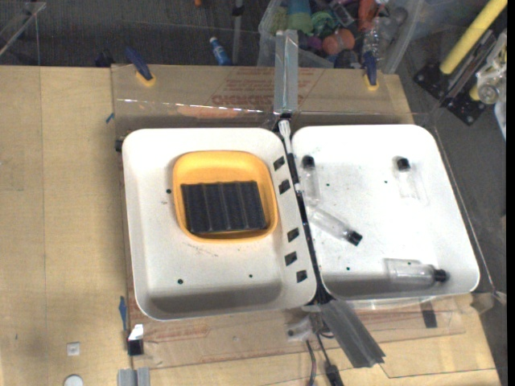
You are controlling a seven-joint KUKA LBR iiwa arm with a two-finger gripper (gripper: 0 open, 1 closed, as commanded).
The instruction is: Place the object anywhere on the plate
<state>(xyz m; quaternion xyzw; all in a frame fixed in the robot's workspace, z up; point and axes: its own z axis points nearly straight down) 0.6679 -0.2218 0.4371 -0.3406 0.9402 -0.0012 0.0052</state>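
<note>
Faintly, clear black-capped tubes [414, 273] in right bin [378, 139], barely distinguishable.

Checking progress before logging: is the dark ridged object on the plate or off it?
On it: the dark ridged object lies flat inside the orange plate.

I see even, bright overhead light; the white bins [402, 147] glare slightly, shadows stay soft, and the dim background clutter [338, 10] looks grainy and a little blurred.

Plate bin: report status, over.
Yellow plate in left bin, dark ridged block lying on it. Clear tubes in right bin. Nothing blocking.
</note>
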